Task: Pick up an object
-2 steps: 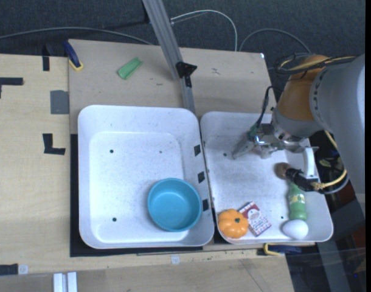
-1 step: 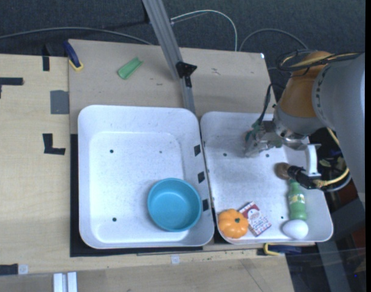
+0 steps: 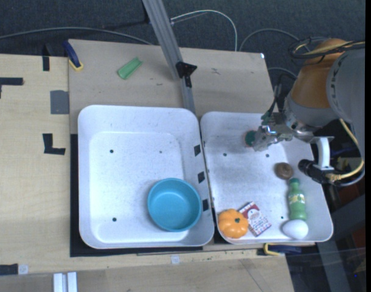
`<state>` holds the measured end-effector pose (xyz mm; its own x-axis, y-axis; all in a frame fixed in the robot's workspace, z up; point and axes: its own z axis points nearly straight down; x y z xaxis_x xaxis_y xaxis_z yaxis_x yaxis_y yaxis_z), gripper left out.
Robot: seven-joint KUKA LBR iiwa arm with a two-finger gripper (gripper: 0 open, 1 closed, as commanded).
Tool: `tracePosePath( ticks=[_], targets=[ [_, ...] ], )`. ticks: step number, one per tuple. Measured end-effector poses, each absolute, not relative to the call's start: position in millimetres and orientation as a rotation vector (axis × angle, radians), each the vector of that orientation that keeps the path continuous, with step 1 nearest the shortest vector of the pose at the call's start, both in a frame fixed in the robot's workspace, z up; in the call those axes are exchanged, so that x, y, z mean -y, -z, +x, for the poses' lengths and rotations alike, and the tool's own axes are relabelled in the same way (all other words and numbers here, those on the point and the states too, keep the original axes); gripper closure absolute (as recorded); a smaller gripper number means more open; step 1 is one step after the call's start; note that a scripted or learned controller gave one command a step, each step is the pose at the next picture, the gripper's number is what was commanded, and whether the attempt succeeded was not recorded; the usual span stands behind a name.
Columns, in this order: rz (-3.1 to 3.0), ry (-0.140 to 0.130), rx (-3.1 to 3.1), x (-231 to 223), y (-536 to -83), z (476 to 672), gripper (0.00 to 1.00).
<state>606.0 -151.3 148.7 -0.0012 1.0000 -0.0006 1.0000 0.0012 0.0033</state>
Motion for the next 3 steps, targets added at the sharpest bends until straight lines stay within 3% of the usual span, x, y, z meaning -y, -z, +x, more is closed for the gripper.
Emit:
tracePosePath(
  ticks=[2,3],
  targets=[
    [2.217,-0.004,-2.221,143.5,-246.6,615.9,1.0],
    [2.218,0.002,-2.229,89.7,-236.7,588.3,1.0]
  ],
)
